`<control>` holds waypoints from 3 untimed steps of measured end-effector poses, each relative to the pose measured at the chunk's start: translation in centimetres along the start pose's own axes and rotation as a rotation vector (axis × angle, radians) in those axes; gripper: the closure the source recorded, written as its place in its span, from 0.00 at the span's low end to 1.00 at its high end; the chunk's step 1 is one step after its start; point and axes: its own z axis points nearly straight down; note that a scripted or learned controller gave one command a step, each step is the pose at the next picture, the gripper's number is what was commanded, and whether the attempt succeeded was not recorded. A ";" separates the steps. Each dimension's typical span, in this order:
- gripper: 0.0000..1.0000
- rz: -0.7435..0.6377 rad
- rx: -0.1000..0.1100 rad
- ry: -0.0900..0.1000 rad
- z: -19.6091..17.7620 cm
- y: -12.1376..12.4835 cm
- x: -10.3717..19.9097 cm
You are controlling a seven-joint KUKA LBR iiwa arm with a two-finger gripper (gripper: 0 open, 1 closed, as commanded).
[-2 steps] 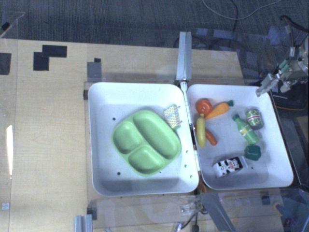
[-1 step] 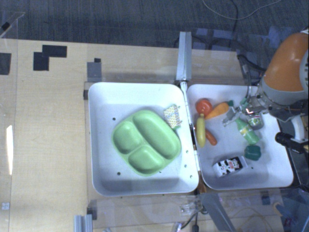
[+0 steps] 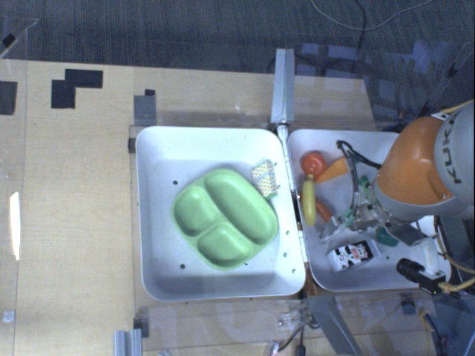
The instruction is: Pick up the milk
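Observation:
The milk [image 3: 350, 255] is a small white carton with dark print. It lies flat near the front of the right bin [image 3: 371, 279]. My gripper [image 3: 355, 215] hangs over the middle of that bin, just behind the carton and apart from it. The orange-banded wrist [image 3: 415, 165] rises behind it to the right and hides the bin's right side. Nothing shows held in the gripper.
In the right bin lie a red tomato [image 3: 313, 162], an orange carrot [image 3: 335, 170], a yellow banana [image 3: 309, 197] and a small teal item [image 3: 386, 236]. The left bin [image 3: 156, 273] holds a green divided plate [image 3: 226, 217] and a small patterned packet [image 3: 265, 178].

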 end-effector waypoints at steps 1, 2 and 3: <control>0.00 -0.094 -0.004 -0.003 -5.4 3.4 -5.6; 0.00 -0.193 -0.009 -0.006 1.3 1.0 0.1; 0.00 -0.249 -0.006 -0.004 -2.4 7.2 -6.3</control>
